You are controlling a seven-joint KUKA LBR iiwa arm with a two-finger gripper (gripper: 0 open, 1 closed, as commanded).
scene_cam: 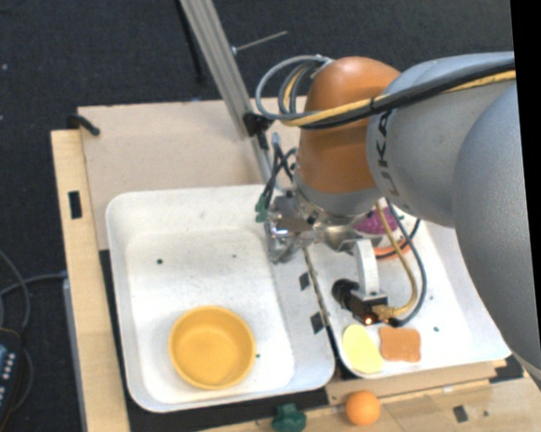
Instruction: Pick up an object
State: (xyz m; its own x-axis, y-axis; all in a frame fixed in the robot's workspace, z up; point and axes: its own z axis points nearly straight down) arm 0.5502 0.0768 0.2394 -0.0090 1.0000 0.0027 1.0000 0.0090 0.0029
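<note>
One grey arm (pixel 453 147), two white bins (pixel 130 223), one yellow bowl (pixel 211 346)

bench edge — orange ball (pixel 363 407) | green piece (pixel 288 420) — beside it

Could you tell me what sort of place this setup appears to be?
Probably a robotics lab grasping bench: a grey arm reaches over two white bins, with toy-like objects such as a yellow bowl and an orange ball.

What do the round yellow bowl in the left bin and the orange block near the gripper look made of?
The round yellow bowl looks like moulded plastic: matte, even colour, smooth thick rim. The orange block seems soft, perhaps foam or sponge, with rounded corners and a dull surface, though the view leaves that open.
</note>
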